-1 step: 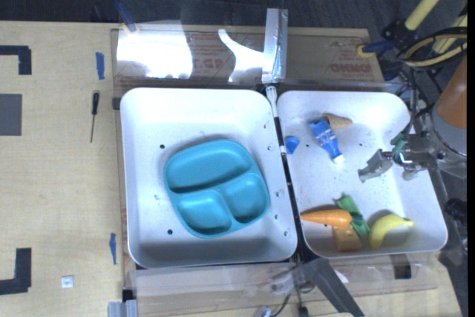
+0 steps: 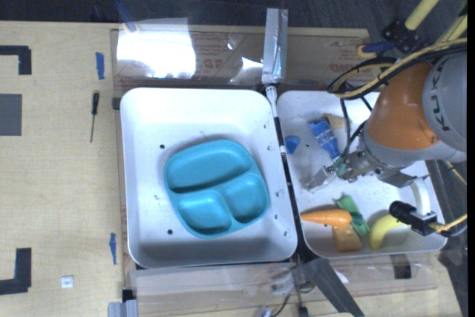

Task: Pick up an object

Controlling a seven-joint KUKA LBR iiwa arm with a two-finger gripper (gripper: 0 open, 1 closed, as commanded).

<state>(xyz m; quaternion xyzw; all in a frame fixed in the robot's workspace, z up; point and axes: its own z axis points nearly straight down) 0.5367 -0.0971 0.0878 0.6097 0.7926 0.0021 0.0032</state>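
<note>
Gripper (image 2: 324, 178) hangs low in the right bin (image 2: 308, 102), fingers' spread impossible to tell. Carrot (image 2: 326, 217) and banana (image 2: 380, 229) lie lower right. Blue tray (image 2: 215, 186) fills the left bin (image 2: 141, 159).

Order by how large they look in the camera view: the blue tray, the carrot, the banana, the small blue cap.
1. Blue tray, by far the largest.
2. Carrot and banana: they look alike in size, and the banana is partly covered, so I do not rank them.
3. Small blue cap, the smallest.
</note>
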